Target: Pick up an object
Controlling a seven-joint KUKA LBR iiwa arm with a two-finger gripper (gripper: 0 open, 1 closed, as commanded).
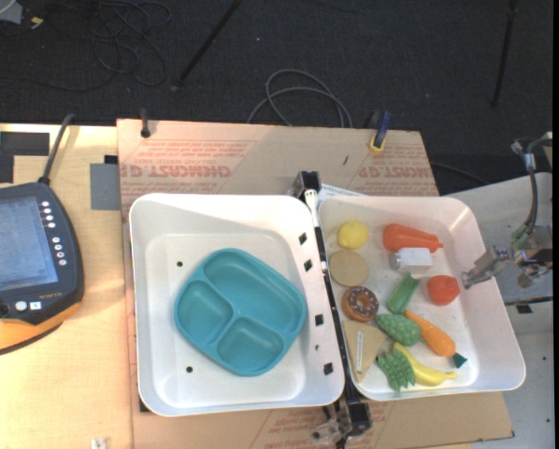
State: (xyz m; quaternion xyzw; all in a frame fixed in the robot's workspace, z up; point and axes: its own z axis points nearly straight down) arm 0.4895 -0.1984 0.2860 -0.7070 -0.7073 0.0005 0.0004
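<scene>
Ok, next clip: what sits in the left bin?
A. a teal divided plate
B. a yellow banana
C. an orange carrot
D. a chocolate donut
A: the teal divided plate lies alone in the left bin, while the banana, donut and carrot all lie in the right bin.

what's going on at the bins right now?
Pick attempt, nothing grabbed yet. The gripper sits at the right bin's right rim, close to the red tomato, with nothing visibly held. The toy food is all in that bin: yellow lemon, donut, carrot, banana and other pieces. The left bin holds a teal divided plate.
</scene>
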